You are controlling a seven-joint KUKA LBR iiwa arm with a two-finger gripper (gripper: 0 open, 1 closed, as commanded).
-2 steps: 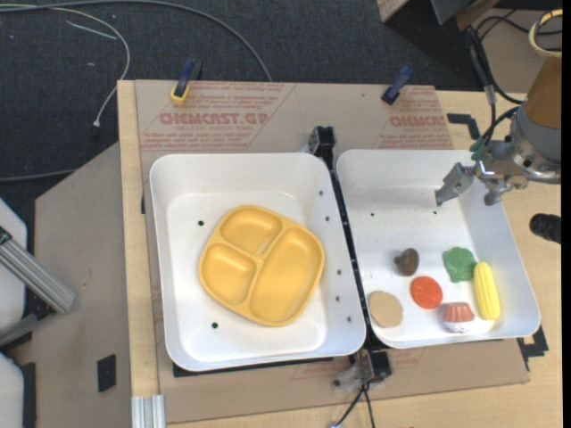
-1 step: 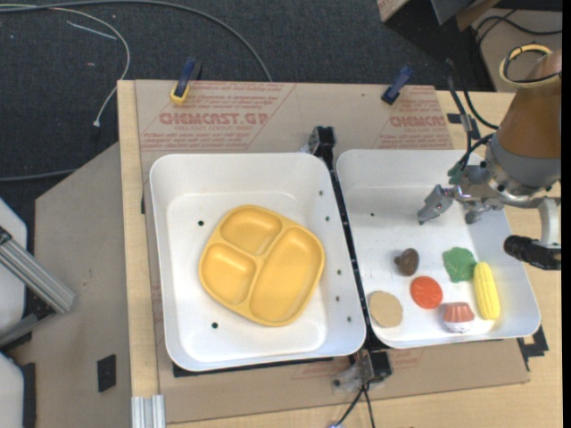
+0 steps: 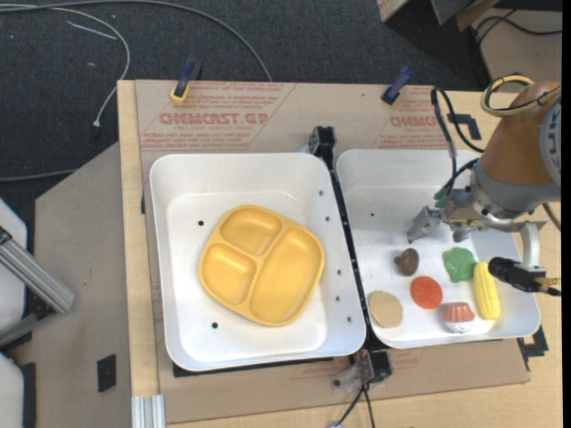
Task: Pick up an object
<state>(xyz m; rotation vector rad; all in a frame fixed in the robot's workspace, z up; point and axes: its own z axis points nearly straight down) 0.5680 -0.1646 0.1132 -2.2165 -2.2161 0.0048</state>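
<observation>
The right bin (image 3: 393,172) holds several small objects along its near side. There is a brown lump (image 3: 407,260), a green piece (image 3: 459,264), a red round piece (image 3: 426,292) and a tan disc (image 3: 385,308). A yellow corn cob (image 3: 487,290) and a red and white cupcake-like piece (image 3: 458,316) lie there too. My gripper (image 3: 449,220) hangs over the middle of this bin, just beyond the brown lump and the green piece. The orange-banded wrist (image 3: 516,154) rises behind it. I see nothing held in it.
The left bin (image 3: 169,194) carries a yellow divided plate (image 3: 260,264) at its centre. A black divider clip (image 3: 322,139) sits between the bins at the far edge. Blue clamps (image 3: 185,78) (image 3: 397,85) hold the cardboard base. Cables trail at the right.
</observation>
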